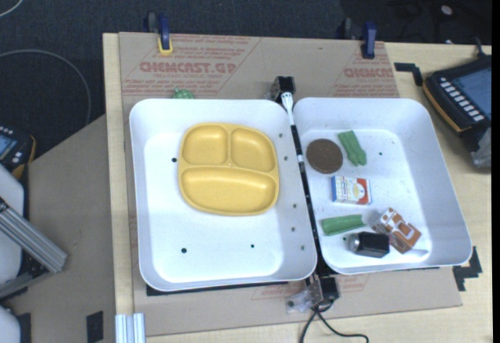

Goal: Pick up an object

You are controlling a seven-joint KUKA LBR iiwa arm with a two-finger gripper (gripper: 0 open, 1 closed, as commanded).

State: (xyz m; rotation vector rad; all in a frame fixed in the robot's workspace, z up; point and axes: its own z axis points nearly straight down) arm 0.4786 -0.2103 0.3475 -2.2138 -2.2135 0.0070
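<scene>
Your gripper isn't giving you anything to read here, so its state: cannot tell. The pickable things are sitting in the right bin (437, 177): brown disc (323, 155), green block (352, 148), small carton (350, 191), green stick (342, 223), black piece (369, 244), brown-white toy (399, 228). The carton is lying well apart from the others, probably your easiest grab. The left bin (156, 240) is holding a yellow tray (229, 169).

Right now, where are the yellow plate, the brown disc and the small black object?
yellow plate (229, 169): camera view, on the divider between its compartments.
brown disc (323, 155): camera view, on the middle of its flat top.
small black object (369, 244): camera view, on the middle of its body.
</scene>
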